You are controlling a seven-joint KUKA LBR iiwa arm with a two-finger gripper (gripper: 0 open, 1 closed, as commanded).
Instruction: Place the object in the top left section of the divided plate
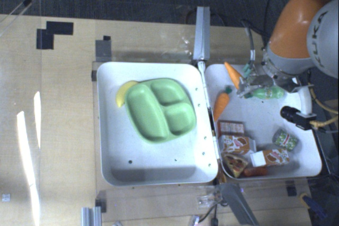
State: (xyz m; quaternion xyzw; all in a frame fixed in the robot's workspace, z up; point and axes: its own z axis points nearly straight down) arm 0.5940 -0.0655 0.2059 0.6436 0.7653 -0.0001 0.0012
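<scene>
You can't tell if the claw [253,83] is open, so grab the light, slippery carrot [221,106] mid-body.

A yellow item [123,93] is being largely covered by the green divided plate [159,108]. The arm [304,29] is being cut off by the right edge. The gripper [253,82] is being blurred, its fingers' spacing indistinguishable. Packet [234,144] labels are being rendered too small to read.

Partial "KUKA" lettering on the grey arm [324,34]
</scene>
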